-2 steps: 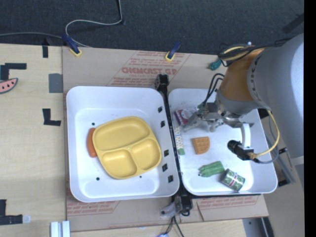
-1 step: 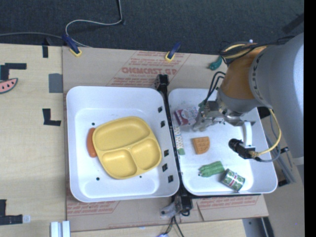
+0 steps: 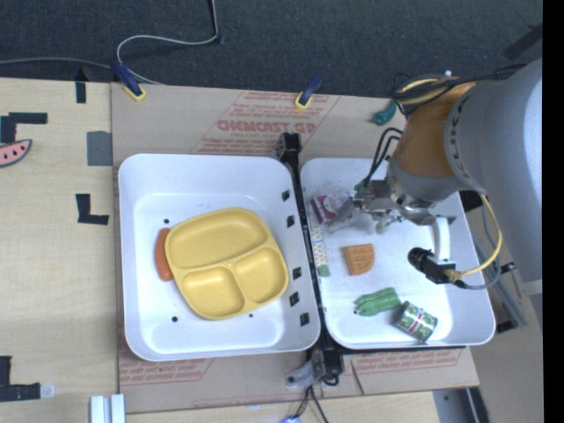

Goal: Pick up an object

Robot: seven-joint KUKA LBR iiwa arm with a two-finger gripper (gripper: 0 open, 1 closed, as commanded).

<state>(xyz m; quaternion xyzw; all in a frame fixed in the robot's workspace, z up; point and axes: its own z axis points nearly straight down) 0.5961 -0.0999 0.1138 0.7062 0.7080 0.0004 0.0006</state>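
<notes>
- Covering the top of the frame, a dark carpeted floor (image 3: 352, 25) carries a thin cable (image 3: 167, 40) that loops down to the bench edge.
- Cardboard sheet (image 3: 203, 122) with red print lies under both bins on the pale wood bench (image 3: 44, 263); two blue-and-yellow clamps (image 3: 130, 82) pin its upper edge.
- Grey arm (image 3: 502, 148) with its orange band enters from the right, cut off by the frame edge and covering the right bin's upper right corner.
- Left bin (image 3: 141, 324) holds a yellow divided plate (image 3: 227, 261), which hides most of an orange object (image 3: 162, 256) at its left.
- Right bin (image 3: 467, 324) holds a waffle-like biscuit (image 3: 359, 258) at centre, a green vegetable toy (image 3: 377, 302) and a green can (image 3: 415, 320) at lower right, touching or nearly so.
- Gripper (image 3: 374, 203) hangs in the bin's upper middle; its finger state cannot be made out.
- Small reddish packet (image 3: 322, 208) lies just left of the gripper, too blurred to identify.
</notes>
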